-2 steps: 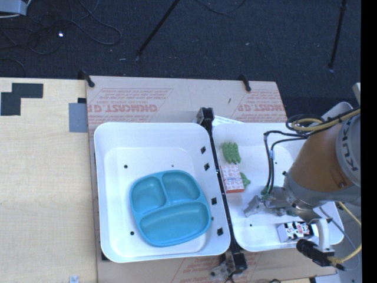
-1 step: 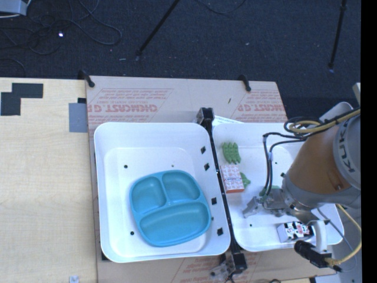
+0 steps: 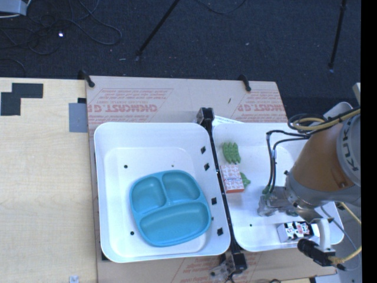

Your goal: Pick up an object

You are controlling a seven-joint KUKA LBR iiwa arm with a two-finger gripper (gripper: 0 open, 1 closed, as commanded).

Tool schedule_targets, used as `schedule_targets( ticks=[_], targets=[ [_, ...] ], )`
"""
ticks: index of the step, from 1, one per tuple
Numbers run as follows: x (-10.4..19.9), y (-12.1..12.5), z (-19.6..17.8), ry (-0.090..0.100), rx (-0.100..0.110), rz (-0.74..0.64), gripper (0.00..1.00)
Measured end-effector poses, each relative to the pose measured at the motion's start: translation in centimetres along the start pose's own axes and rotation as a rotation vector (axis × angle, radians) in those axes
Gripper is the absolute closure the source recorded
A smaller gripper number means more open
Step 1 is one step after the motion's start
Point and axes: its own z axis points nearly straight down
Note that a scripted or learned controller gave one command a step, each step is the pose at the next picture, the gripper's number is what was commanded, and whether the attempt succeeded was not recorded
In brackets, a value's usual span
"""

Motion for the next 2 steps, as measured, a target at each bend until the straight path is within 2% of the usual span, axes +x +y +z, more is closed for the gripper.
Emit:
schedule_targets(
  ticks=[2],
  targets=[
    [0.6, 0.3, -8.6, 0.001, -0.004, -0.01, 1.0]
  ],
)
